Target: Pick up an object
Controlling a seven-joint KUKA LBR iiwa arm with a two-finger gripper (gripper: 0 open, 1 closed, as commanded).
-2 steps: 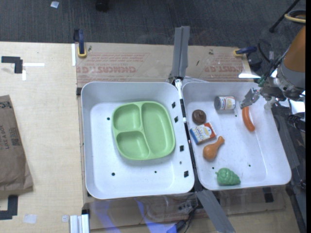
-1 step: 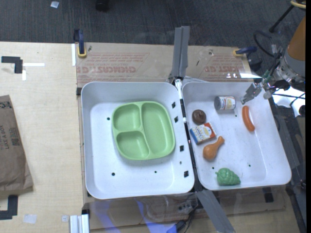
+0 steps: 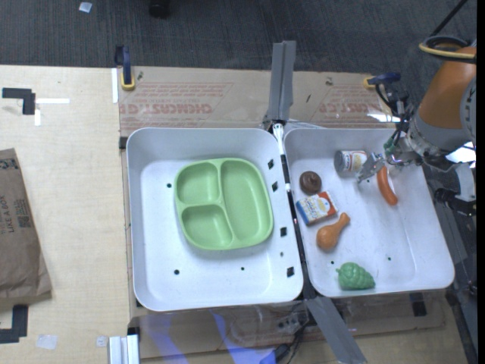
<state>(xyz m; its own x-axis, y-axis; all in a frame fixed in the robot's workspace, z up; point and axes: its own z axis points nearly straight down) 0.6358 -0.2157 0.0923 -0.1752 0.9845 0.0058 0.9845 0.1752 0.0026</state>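
The right bin (image 3: pixel 424 256) holds a small tin can (image 3: pixel 349 161) on its side, a brown chocolate doughnut (image 3: pixel 310 181), a small snack box (image 3: pixel 315 208), an orange chicken drumstick (image 3: pixel 332 233), a green broccoli (image 3: pixel 355 277) and an orange-red sausage (image 3: pixel 387 186). My gripper (image 3: pixel 377 166) hangs low at the bin's upper right, between the can and the top end of the sausage. Nothing shows between its fingers.
The left bin (image 3: pixel 151 271) carries a green three-compartment plate (image 3: pixel 224 202). A grey divider post (image 3: pixel 283 82) rises between the bins at the back. A brown paper bag (image 3: pixel 19 226) lies on the bench at far left.
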